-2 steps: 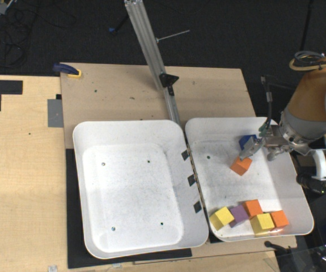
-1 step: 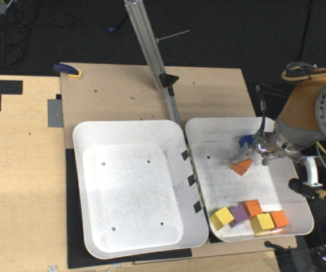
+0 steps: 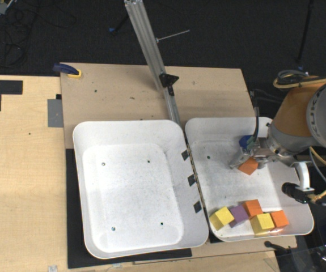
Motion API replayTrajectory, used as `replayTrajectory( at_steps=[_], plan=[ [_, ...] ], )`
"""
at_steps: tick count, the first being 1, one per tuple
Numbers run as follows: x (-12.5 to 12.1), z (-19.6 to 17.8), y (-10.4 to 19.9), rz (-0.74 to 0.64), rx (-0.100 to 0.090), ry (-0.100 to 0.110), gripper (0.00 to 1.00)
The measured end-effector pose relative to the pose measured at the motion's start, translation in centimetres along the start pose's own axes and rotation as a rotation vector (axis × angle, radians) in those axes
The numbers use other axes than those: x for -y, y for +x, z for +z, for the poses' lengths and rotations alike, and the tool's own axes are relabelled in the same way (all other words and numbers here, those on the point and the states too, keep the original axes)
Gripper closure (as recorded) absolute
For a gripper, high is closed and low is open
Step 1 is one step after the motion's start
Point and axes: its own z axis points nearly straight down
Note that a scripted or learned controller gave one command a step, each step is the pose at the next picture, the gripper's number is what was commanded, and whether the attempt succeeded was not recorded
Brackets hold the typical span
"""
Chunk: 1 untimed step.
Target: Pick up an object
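1. Worktop point(image 3: 26, 169) carries two white bins; left bin point(image 3: 94, 135) sits beside the right bin point(image 3: 219, 130), which has all the blocks.
2. Arm point(image 3: 301, 115) reaches in from the right over the right bin. Risk: if it pulls up fast, a loosely gripped block swings or drops.
3. End effector point(image 3: 249, 156) sits low over the right bin's middle, with an orange block point(image 3: 248, 166) right at its tip. Can't tell whether it is released or clenched, or whether the block is truly grasped. Risk: corner-only pinch, block slips out on lift.
4. Blue object point(image 3: 245, 141) just behind the tip, partly hidden. Risk: gets nudged or jams the grasp.
5. Block cluster point(image 3: 250, 215) near the front rim: yellow, purple, orange, well apart from the tip, low risk.
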Motion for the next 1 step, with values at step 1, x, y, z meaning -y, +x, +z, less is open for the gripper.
replayTrajectory(
  at_steps=[1],
  plan=[
    [0.24,-0.82,-0.04,0.004,-0.003,0.007,1.0]
  ],
)
